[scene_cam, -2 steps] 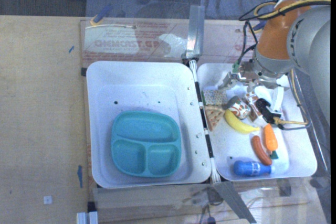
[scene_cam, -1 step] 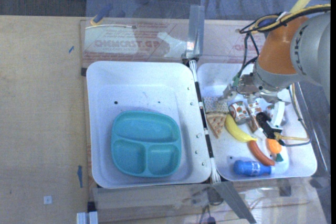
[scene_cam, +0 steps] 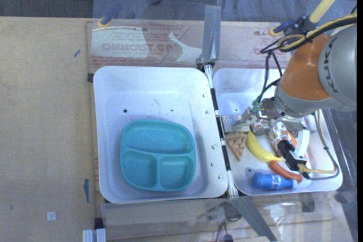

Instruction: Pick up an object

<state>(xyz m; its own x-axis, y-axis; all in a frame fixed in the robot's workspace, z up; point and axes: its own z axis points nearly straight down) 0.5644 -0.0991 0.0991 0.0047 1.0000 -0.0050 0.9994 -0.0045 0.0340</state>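
Observation:
The right bin (scene_cam: 241,83) holds several small toys. A pizza slice (scene_cam: 236,145) lies near its left wall, with a yellow banana (scene_cam: 259,148) just right of it. Closer to the front are an orange-red sausage (scene_cam: 286,169) and a blue bottle (scene_cam: 271,181). An orange and white item (scene_cam: 280,136) sits beside the banana. My gripper (scene_cam: 264,121) hangs low over the middle of this bin, right above the banana and the pizza slice. The grey arm with its orange band (scene_cam: 305,75) covers the bin's right part.
The left bin (scene_cam: 113,88) holds a teal divided plate (scene_cam: 157,155). A small patterned piece (scene_cam: 227,122) lies by the wall between the bins. Yellow and black cables (scene_cam: 317,170) trail over the right bin's front corner. A cardboard sheet (scene_cam: 136,45) lies behind the bins.

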